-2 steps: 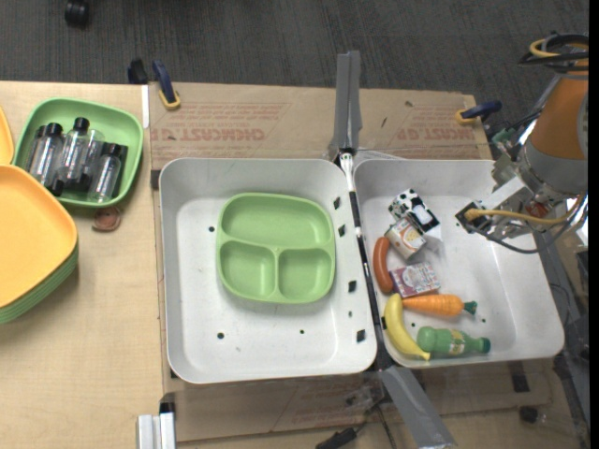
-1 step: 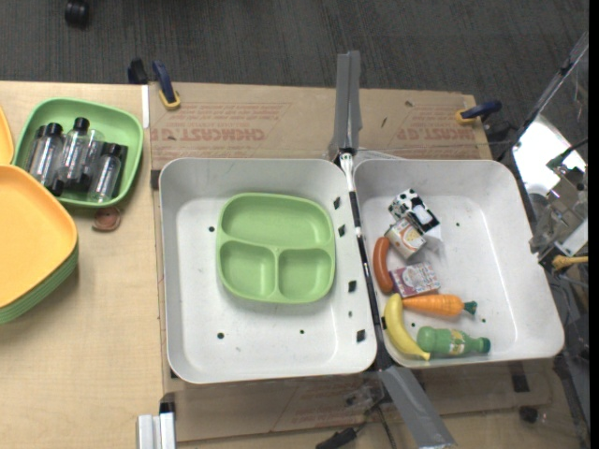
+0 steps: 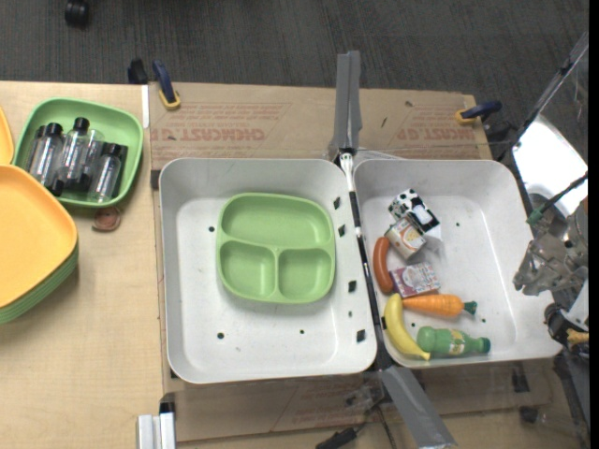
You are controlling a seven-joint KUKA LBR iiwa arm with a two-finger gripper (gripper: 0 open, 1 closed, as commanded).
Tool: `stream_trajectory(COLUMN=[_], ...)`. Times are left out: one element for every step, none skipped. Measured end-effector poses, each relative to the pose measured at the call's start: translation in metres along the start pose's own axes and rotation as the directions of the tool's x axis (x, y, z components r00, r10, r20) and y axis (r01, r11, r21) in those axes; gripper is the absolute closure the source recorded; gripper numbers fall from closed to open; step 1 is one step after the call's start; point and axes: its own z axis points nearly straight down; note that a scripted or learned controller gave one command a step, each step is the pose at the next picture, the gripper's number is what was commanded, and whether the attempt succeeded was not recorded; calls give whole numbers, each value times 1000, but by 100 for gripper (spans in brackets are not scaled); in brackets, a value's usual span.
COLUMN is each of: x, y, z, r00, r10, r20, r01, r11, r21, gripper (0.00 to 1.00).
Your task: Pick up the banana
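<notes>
The yellow banana [image 3: 401, 330] lies curved at the front left of the right bin [image 3: 487, 185], against the bin's left wall. A green bottle [image 3: 454, 342] touches its lower end and a carrot [image 3: 435, 305] lies just behind it. My gripper [image 3: 543, 271] hangs at the far right, over the right bin's right rim, well away from the banana. Nothing is seen held by it.
Behind the carrot lie a pink packet [image 3: 415, 279], a red sausage [image 3: 381, 262], a small carton [image 3: 407, 239] and a black-and-white toy [image 3: 412, 209]. The left bin [image 3: 187, 279] holds a green divided plate [image 3: 277, 248]. A green tray of bottles [image 3: 80, 152] and orange plates [image 3: 28, 241] sit far left.
</notes>
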Motion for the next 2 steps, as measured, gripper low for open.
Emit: stream_trajectory(x=[0, 5], y=[0, -4], z=[0, 16], r00=[1000, 998], r10=[-1, 69], r20=[0, 0], r01=[1, -69], r11=[1000, 998], r21=[0, 0], gripper=[0, 0])
